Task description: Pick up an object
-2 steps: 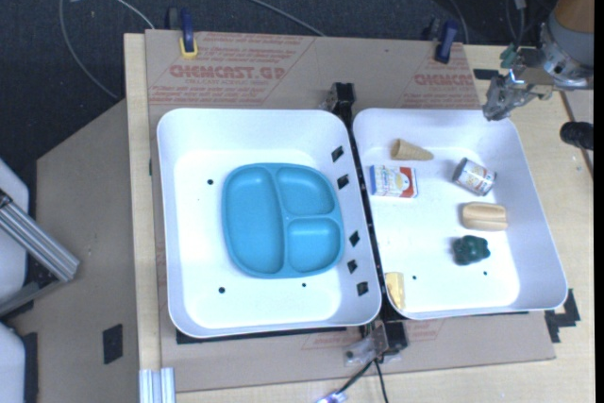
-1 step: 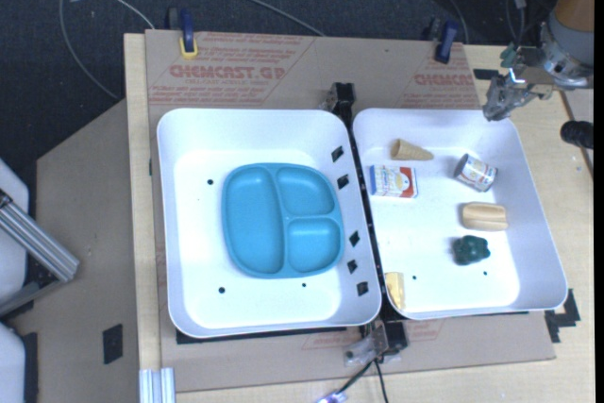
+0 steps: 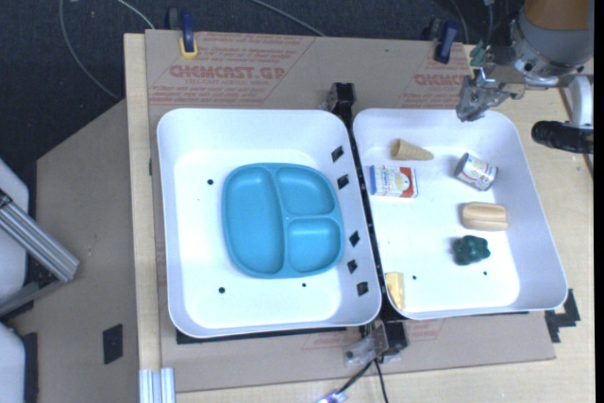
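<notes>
Camera view puts my end effector [image 3: 471, 107] at the far rim of the right bin [image 3: 528, 203], hanging over its back edge with nothing between its tips; whether they are spread or pressed together I cannot tell from this slant. Taking the small metal can [image 3: 476, 171] as my landmark: it lies just nearer the camera than the end effector and almost straight below it in the picture, tipped on its side with its long axis running slantwise across the bin. Left of the can sits a tan cone-shaped piece [image 3: 411, 150], and nearer than that a flat white and red packet [image 3: 393, 181]. Nearer the camera than the can lies a pale bread-like roll [image 3: 484, 216], long axis left to right, then a dark green lump [image 3: 469, 249]. A yellow wedge [image 3: 394, 290] leans at the near left corner. I judge the can the closest pick. The floor is smooth white, things well apart, so there is room to come down. Left of all this, the other bin [image 3: 189, 278] holds a blue divided plate [image 3: 281, 220]
</notes>
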You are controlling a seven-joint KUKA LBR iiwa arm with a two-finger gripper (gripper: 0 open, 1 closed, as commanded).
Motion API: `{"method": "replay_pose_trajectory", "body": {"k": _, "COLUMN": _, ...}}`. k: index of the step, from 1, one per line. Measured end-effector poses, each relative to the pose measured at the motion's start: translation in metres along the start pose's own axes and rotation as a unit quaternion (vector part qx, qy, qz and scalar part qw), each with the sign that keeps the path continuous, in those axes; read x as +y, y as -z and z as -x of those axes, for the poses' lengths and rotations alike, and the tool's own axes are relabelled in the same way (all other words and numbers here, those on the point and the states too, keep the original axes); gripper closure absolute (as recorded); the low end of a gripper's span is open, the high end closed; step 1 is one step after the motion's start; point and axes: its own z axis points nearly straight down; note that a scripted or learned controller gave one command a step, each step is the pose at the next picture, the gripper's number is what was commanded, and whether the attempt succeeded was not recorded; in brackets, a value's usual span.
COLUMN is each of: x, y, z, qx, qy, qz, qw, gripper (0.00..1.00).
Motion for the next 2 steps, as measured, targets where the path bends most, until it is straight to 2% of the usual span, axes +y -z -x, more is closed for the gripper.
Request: {"method": "replay_pose_trajectory", "body": {"k": 2, "x": -0.016, "y": -0.002, "z": -0.094, "qx": 0.000, "qy": 0.000, "qz": -0.001, "qw": 1.0000, "gripper": 1.00}}
